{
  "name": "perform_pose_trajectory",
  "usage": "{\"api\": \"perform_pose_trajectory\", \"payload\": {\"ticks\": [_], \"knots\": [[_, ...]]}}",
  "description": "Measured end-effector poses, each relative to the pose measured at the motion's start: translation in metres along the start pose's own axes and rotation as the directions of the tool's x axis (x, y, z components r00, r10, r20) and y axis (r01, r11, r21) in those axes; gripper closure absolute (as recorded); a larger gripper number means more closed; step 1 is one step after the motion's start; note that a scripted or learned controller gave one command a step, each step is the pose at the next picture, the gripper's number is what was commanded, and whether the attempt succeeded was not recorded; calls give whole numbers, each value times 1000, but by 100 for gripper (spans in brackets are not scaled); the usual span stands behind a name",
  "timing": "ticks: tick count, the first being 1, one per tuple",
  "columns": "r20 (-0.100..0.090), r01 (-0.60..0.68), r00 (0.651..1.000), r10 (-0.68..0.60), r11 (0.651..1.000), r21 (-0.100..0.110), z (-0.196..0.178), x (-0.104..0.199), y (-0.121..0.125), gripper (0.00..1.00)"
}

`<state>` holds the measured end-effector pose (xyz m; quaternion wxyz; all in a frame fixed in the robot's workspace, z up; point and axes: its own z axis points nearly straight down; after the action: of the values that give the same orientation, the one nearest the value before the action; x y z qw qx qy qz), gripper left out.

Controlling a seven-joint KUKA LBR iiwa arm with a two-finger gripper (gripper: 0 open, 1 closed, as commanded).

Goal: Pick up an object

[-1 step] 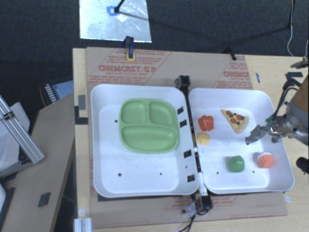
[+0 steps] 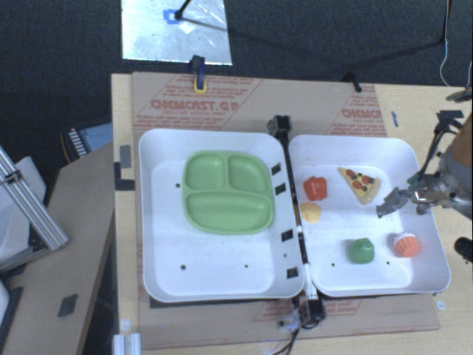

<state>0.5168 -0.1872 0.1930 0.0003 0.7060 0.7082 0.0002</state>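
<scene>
Camera view: two shallow white plastic bins sit side by side on the bench. The left bin (image 2: 159, 272) holds a pale green divided plastic tray (image 2: 228, 192), lying flat w/ nothing in its compartments, likely the drop spot for later. The pickable toys are all in the right bin (image 2: 425, 279), spread well apart, which leaves room to come down on any one: a red pepper-like toy (image 2: 315, 188), a small yellow round piece (image 2: 311, 212) just below it, a toy pizza slice (image 2: 360, 183), a green rounded block (image 2: 361, 251) and a pink-orange cupcake toy (image 2: 406, 245). The gripper (image 2: 390, 203) reaches in from the right edge, low over the right bin, betw. pizza slice and cupcake, pointing left. Can't tell its state; nothing is visibly grasped. Approach stage, by my read.
</scene>
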Motion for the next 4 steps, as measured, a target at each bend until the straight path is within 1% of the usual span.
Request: {"api": "perform_pose_trajectory", "payload": {"ticks": [1,2,3,4], "knots": [[-1,-1,1000,1,1000,2,43,3,4,0],[-1,-2,1000,2,1000,2,87,-3,5,0],[-1,-2,1000,2,1000,1,109,-3,6,0],[1,-2,1000,2,1000,-3,98,-3,7,100]]}}
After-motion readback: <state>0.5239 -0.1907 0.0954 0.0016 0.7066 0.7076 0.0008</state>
